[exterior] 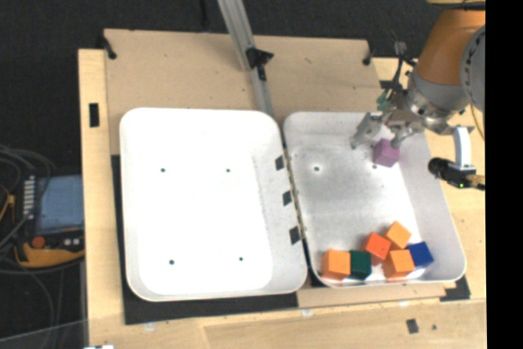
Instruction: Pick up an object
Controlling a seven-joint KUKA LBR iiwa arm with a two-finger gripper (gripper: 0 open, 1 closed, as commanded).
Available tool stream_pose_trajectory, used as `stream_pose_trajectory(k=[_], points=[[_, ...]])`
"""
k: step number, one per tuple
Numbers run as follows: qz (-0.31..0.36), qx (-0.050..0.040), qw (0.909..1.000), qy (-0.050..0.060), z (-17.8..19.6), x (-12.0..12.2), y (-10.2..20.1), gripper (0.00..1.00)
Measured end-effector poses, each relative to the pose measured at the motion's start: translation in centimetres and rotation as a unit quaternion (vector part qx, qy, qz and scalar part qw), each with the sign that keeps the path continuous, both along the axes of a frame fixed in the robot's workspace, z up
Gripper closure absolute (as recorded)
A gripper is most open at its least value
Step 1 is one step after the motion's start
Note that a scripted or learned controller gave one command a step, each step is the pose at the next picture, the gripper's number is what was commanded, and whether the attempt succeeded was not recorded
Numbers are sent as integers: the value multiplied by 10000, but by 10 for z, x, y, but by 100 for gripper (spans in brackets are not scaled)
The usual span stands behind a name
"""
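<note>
Left white bin [204, 200]: shallow, lower left of centre, four small dark dots on its floor. Black clips [288, 198]: three, along the seam where the two bins meet. Wooden bench top [172, 69]: tan board under both bins, black brackets at its upper corners. Metal pole [233, 8]: slanting from the top edge down to the bins' junction. Blue box [61, 204] with cables: far left edge, on the dark floor. Yellow-and-black device [49, 253]: just below it.
</note>
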State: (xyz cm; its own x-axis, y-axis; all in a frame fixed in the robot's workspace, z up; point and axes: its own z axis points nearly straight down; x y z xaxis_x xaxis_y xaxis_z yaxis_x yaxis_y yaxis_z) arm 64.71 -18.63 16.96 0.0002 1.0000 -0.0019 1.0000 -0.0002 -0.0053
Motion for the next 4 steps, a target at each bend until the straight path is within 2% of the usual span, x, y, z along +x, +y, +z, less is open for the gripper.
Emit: stream_pose_trajectory(k=[1, 2, 3, 4], points=[[29, -23, 10000, -57, -44, 13, -2, 0], [31, -34, 9999, -126, -42, 16, -4, 0], [53, -49, 9999, -142, -31, 17, -4, 100], [24, 5, 10000, -53, 15, 14, -9, 100]])
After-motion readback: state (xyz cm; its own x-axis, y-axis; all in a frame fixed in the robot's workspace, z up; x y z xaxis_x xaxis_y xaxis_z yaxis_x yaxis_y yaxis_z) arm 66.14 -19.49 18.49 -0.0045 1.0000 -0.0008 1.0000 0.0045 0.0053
